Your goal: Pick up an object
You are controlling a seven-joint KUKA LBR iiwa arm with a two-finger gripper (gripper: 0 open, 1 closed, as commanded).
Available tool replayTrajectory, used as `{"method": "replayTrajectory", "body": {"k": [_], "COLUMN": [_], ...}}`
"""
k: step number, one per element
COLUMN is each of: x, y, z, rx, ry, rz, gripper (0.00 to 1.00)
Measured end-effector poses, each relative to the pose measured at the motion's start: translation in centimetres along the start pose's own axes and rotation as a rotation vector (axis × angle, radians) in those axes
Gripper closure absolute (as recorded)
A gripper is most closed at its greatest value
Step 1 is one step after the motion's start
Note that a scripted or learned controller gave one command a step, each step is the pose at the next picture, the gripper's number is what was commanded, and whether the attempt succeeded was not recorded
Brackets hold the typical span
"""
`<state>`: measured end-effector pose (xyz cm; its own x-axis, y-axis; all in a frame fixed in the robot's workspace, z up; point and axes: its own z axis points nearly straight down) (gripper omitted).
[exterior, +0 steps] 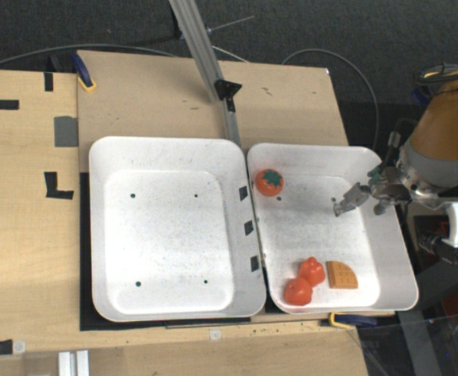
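arm reaching from right, gripper low.

Lighting even and diffuse, moderately bright, apparently from overhead. Both white bins: left bin, right bin read bright, near washed out on their floors, no hard glare. Shadows soft and short; faint shadow beneath the gripper on the right bin floor. Dark floor at top underexposed, detail lost. Overall image slightly soft and grainy; small objects lack fine detail. Arm at right edge slightly blurred.
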<state>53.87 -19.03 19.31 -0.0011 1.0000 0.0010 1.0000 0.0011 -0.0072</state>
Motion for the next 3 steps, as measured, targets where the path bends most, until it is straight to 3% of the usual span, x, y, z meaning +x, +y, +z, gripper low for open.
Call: {"method": "replayTrajectory", "body": {"k": [1,2,3], "x": [0.0,0.1,0.1], "y": [0.1,0.1,0.2], "z": [6.5,10.6,9.4], "rx": [0.001,-0.006,-0.006], "ry": [0.001,-0.002,-0.002], "rz": [0.0,0.0,-0.001], "gripper": [0.0,0.0,1.0]}}
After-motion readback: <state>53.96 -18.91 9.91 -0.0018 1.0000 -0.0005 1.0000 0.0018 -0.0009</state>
